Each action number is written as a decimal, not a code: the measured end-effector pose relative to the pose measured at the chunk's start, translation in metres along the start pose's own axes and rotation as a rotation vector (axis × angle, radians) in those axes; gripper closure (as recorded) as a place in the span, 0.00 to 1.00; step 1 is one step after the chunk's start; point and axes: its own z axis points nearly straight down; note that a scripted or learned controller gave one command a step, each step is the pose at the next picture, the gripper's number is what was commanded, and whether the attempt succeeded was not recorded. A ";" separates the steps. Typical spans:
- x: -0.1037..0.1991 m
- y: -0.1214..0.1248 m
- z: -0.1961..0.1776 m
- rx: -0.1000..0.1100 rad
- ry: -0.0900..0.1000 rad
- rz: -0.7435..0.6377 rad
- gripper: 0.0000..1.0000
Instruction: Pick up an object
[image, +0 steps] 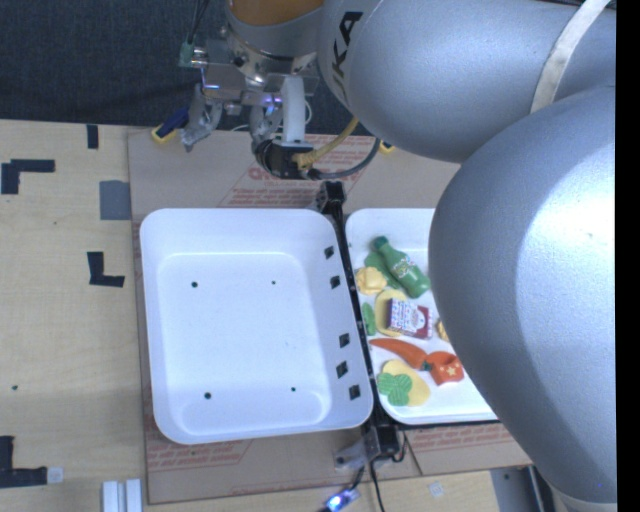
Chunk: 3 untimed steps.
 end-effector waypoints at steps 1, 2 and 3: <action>0.000 0.000 -0.108 -0.010 0.004 -0.001 1.00; -0.001 -0.002 0.045 0.018 -0.006 0.002 1.00; 0.000 0.000 -0.024 -0.004 0.002 0.000 1.00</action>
